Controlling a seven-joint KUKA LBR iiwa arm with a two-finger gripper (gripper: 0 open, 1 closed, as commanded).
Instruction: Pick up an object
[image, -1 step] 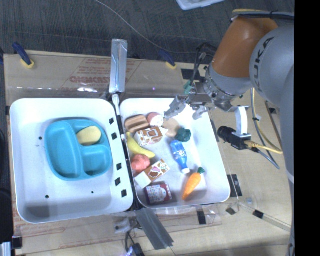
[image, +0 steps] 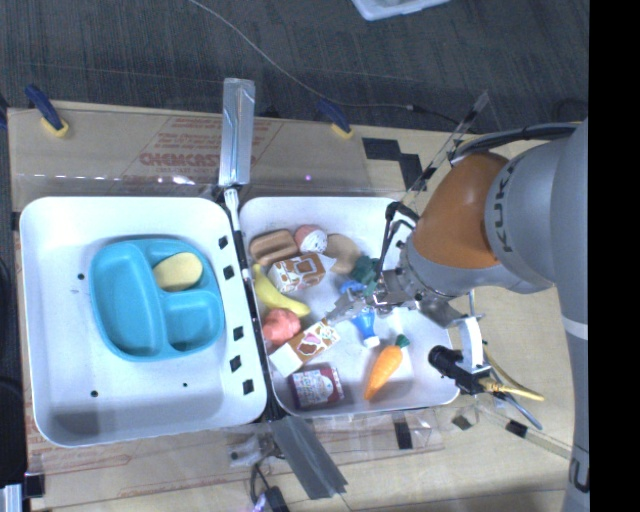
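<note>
Right now the hand (image: 372, 296), grip state can't tell, sits low in the right bin (image: 437, 398), w/ the carrot (image: 384, 368) just below-right, long axis upright.

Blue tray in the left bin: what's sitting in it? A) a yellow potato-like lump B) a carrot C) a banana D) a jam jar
A: the yellow lump lies in the upper right compartment of the blue tray, while the carrot, banana and jar all lie in the right bin.

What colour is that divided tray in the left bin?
Light blue, seen clearly in the camera view: the divided tray.
</note>
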